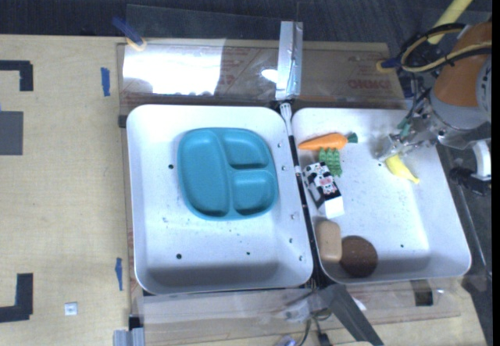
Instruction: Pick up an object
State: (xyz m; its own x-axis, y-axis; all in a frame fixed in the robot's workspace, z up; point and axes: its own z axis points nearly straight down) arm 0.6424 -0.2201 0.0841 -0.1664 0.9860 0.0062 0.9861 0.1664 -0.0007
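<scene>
My gripper (397, 143) hangs over the far right part of the right bin (437, 258), below the orange band of the arm (461, 79). A small yellow object (403, 169) lies on the bin floor just in front of the gripper, close to it or touching it. Along the right bin's left side lie an orange carrot (322, 141), a green block (331, 159), a black-and-white item (322, 183), a tan piece (329, 240) and a brown round object (358, 255).
A blue divided tray (227, 172) sits in the left bin (156, 258). A clear panel and a metal post (289, 59) stand behind the bins. Cables (418, 51) loop beside the arm at the upper right.
</scene>
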